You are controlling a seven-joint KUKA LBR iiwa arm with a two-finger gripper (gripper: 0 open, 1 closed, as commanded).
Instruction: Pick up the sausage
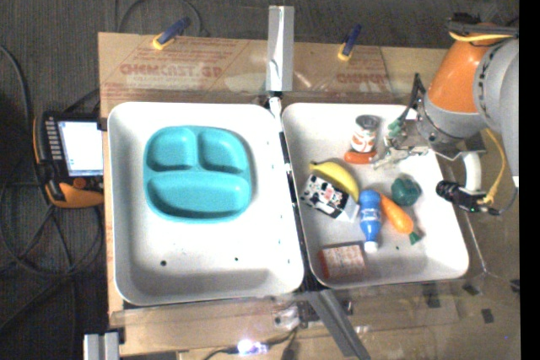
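Blurring end effector above right bin

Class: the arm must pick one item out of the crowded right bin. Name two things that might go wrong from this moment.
1. The gripper hangs close beside the can; descending here may knock or grab the can.
2. The orange tapered item lies against the blue bottle, near the green object; a grasp there might catch a neighbour.

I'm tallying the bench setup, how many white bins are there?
2. The left bin holds a teal tray; the right bin holds the small items, with the claw over it.
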